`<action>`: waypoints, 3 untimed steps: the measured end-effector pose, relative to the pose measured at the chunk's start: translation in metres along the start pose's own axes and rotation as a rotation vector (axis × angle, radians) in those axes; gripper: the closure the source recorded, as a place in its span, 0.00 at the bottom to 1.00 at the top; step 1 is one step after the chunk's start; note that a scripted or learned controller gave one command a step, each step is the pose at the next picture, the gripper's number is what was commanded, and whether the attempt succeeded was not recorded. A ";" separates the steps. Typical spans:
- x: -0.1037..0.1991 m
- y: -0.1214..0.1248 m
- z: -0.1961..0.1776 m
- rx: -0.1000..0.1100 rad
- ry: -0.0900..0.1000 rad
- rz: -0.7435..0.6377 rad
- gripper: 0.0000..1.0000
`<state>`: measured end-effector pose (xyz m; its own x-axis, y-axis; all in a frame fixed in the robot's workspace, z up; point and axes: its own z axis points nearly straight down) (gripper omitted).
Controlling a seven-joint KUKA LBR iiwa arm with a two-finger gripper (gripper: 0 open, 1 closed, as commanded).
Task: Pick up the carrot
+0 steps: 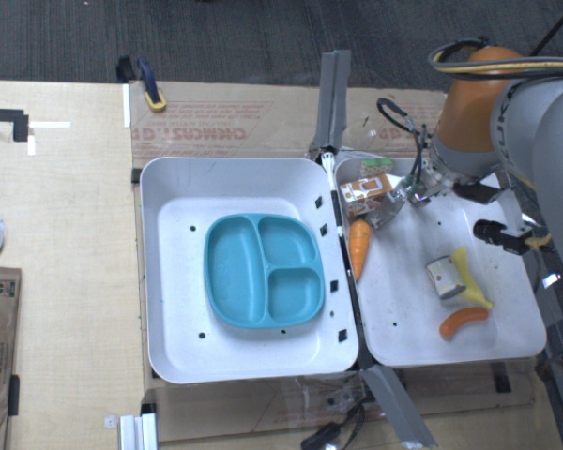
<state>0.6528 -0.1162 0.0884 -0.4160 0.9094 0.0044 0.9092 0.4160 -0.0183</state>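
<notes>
At 9 o'clock of the right bin (507, 345), against its left wall, lies the carrot (358, 247), tip pointing to 6 o'clock. Gripper (394, 206) sits just at the carrot's 1 o'clock, low over a small printed carton (364, 191); cannot tell if it's open or closed, nothing visibly gripped. Toward 4 o'clock in the same bin: grey block (443, 277), yellow banana-shaped piece (471, 279) touching it, orange sausage-shaped piece (463, 321) below. Left bin (169, 251) holds a teal divided plate (263, 270) at centre.
</notes>
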 end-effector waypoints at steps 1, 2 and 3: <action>0.015 0.004 -0.004 -0.018 -0.008 -0.273 0.00; 0.020 -0.018 0.003 0.011 0.010 0.539 0.00; 0.042 -0.060 -0.001 -0.015 0.005 0.851 0.00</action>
<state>0.5809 -0.1028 0.0910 0.4094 0.9124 -0.0008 0.9124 -0.4094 -0.0042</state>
